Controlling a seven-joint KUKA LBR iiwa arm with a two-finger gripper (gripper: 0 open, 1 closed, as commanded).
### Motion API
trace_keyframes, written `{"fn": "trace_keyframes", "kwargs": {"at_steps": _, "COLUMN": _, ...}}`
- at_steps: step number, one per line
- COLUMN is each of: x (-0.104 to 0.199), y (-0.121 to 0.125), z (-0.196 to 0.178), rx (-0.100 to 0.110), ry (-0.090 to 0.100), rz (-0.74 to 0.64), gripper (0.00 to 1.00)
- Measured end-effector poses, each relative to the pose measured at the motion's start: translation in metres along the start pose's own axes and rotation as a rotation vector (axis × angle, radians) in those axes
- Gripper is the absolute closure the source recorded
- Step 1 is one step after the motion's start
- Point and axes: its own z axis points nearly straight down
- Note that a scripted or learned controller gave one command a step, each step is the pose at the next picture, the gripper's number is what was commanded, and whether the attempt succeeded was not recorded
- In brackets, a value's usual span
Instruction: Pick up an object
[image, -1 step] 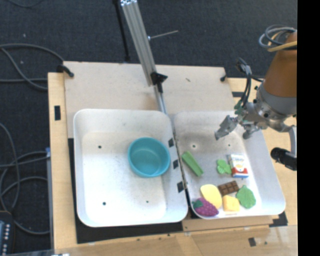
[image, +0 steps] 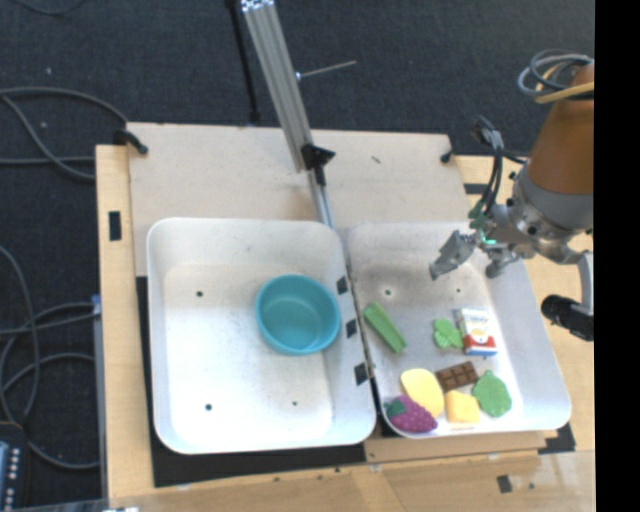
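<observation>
1. Nearest the lower edge of the frame, a purple grape cluster (image: 411, 415) is seen at the front rim of the right bin (image: 540, 330), touching a yellow rounded piece (image: 422, 388).
2. Just to the right, a small yellow block (image: 461, 406) and a green leafy piece (image: 492, 394) are placed side by side, with a brown chocolate-bar piece (image: 457, 376) lying above them.
3. Further up, a small white carton with red and blue print (image: 478, 332) is found lying flat; a small green piece (image: 447, 334) is set just beside it on the left.
4. An elongated green piece (image: 384, 327) is laid slantwise near the bin's left wall.
5. In the left bin (image: 180, 400), a round teal bowl (image: 297, 313) is seen upright, right of centre.
6. Higher in the right bin, the gripper (image: 468, 253) is hung over bare floor, well apart from the toys. Its fingers are spread apart and nothing is held between them.
7. Furthest back, a metal pole (image: 285, 90) is seen rising from the bench (image: 220, 170) toward the top of the frame.
</observation>
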Motion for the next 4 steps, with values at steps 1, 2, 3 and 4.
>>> {"fn": "trace_keyframes", "kwargs": {"at_steps": 1, "x": 0.006, "y": -0.003, "z": 0.046, "rx": 0.004, "ry": -0.003, "rz": 0.005, "gripper": 0.00}}
{"fn": "trace_keyframes", "kwargs": {"at_steps": 2, "x": -0.003, "y": -0.006, "z": 0.091, "rx": 0.005, "ry": -0.004, "rz": 0.004, "gripper": 0.00}}
{"fn": "trace_keyframes", "kwargs": {"at_steps": 3, "x": 0.001, "y": -0.015, "z": 0.140, "rx": 0.006, "ry": -0.002, "rz": 0.004, "gripper": 0.00}}
{"fn": "trace_keyframes", "kwargs": {"at_steps": 4, "x": 0.001, "y": -0.013, "z": 0.127, "rx": -0.002, "ry": 0.000, "rz": 0.009, "gripper": 1.00}}
